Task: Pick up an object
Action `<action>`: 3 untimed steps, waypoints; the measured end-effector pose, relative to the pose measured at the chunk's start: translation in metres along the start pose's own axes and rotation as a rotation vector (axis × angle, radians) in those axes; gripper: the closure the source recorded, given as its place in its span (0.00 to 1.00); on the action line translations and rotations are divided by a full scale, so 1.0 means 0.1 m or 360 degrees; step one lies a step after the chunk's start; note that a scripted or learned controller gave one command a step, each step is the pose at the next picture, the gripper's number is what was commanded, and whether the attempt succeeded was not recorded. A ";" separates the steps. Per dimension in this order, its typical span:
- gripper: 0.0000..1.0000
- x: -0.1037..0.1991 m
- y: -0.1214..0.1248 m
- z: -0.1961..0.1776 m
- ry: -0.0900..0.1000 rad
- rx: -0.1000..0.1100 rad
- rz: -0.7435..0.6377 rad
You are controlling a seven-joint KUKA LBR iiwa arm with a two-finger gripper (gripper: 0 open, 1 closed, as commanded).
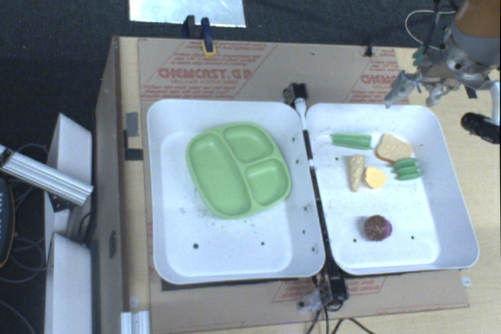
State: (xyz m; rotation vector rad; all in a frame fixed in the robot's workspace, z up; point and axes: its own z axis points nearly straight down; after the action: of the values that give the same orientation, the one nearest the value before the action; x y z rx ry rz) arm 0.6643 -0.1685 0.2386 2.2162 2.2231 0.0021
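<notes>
The right bin (438,168) holds several toy foods: a green bean pod (351,141), a tan bread slice (393,147), a second green pod (406,167), a pale corn piece (356,171), a yellow chunk (376,178) and a dark red round fruit (377,228). My gripper (416,90) hangs above the bin's far right corner, its two fingers spread open with nothing between them. It stands up and to the right of the foods, apart from all of them.
The left bin (176,238) bears a green divided plate (239,168). A clamp (298,96) sits at the far end of the seam between the bins. A black cable part (479,126) juts in at the right edge.
</notes>
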 end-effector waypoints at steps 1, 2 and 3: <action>0.00 -0.26 0.03 1.14 0.0002 0.0010 0.0003; 0.00 -0.05 -0.52 1.52 -0.0002 -0.0005 0.0002; 1.00 -0.07 -0.50 1.39 -0.0008 -0.0016 0.0002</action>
State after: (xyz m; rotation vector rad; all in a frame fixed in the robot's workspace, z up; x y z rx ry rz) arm 0.6143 -0.1753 0.0996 2.2100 2.2145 0.0076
